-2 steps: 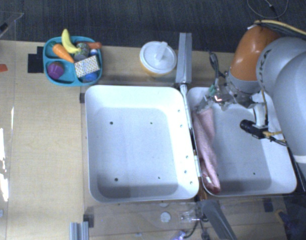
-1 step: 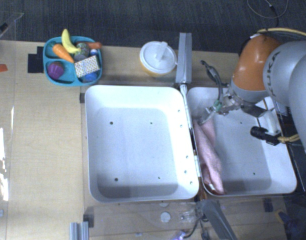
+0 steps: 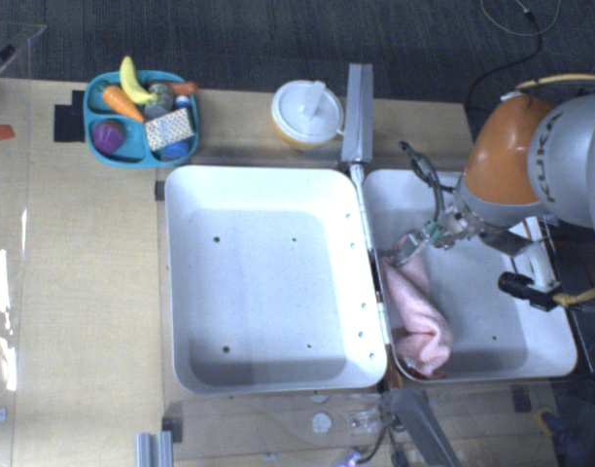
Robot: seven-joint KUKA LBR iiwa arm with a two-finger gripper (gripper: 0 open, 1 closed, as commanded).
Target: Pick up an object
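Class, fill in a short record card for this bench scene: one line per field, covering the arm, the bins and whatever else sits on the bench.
arm: gripper over right bin, at the top end of the pink cloth
cloth: crumpled along right bin's left wall
left bin: white, shallow
bench rear: blue tray of toy food, lidded white cup

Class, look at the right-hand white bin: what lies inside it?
A pink cloth lies bunched along the right bin's left wall, with the claw at its upper end. Whatever lies beneath the cloth is covered.
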